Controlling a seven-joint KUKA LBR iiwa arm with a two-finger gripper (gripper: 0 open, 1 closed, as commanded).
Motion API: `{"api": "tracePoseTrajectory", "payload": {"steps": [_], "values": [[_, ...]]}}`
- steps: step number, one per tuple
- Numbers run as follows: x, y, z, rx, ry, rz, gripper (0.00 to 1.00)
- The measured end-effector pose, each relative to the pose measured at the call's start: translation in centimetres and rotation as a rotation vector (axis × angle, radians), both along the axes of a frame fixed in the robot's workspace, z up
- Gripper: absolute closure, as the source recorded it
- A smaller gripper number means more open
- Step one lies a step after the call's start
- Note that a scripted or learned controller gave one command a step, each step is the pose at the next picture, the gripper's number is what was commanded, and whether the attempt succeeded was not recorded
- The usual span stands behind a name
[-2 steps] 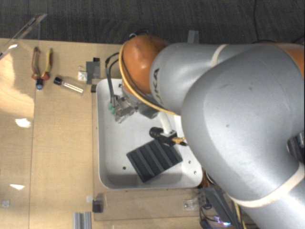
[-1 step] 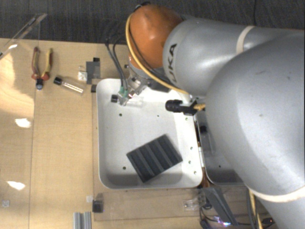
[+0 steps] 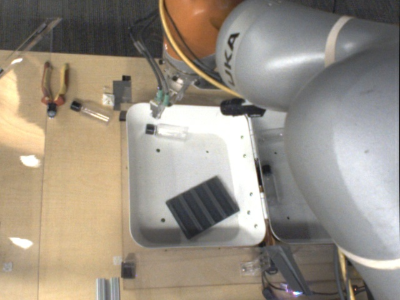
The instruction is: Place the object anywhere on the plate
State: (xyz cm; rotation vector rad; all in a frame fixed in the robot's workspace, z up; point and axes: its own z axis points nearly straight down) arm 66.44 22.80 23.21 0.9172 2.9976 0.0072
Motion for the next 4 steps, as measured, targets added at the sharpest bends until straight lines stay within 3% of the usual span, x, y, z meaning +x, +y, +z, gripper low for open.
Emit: {"api": "tracePoseTrajectory", "payload": {"steps": [1, 2, 3, 4], "values": [[0.1, 0.1, 1.2, 0.001, -0.006, 0.003, 1.00], [-0.4, 0.8, 6.0, 0.001, 0.000, -0.044, 1.00], [-4.6, 0.7, -3.3, -0.001, 0.008, -0.410, 1.00], [0.5, 0.0, -2.2, 0.001, 0.003, -0.270, 1.00]]}}
